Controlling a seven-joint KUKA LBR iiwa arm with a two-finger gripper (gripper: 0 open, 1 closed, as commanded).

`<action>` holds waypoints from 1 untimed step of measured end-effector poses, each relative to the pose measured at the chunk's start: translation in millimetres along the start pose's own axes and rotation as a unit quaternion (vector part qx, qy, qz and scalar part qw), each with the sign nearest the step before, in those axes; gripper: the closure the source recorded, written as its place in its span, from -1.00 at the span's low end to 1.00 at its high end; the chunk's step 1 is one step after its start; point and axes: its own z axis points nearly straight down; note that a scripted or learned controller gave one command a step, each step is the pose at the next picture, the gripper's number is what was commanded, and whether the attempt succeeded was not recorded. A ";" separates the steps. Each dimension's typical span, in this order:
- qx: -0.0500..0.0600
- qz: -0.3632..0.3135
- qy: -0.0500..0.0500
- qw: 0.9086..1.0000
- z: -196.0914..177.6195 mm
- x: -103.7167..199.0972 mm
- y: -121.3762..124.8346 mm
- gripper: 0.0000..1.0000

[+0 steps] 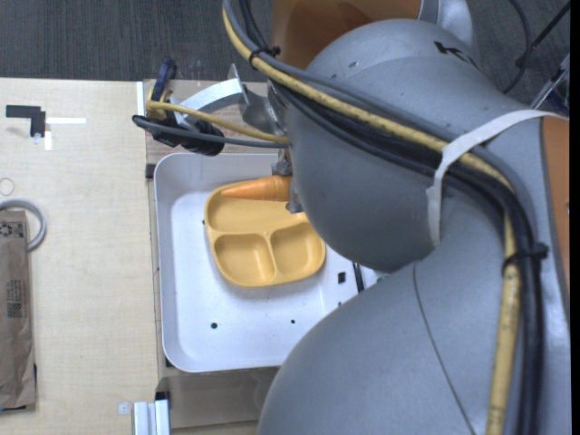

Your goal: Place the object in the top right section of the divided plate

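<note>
Grey arm point(390, 198) hiding pincer, yellow divided plate point(263, 243), white bin point(195, 333)

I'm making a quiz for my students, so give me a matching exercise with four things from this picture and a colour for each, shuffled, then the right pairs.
Things:
1. divided plate
2. bin
3. arm
4. cable along the arm

Colours:
A. grey
B. white
C. black and yellow
D. yellow

Pairs: 1-D, 2-B, 3-A, 4-C
</note>
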 end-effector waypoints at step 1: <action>0.000 0.000 0.000 1.000 -74.9 -41.1 30.0 1.00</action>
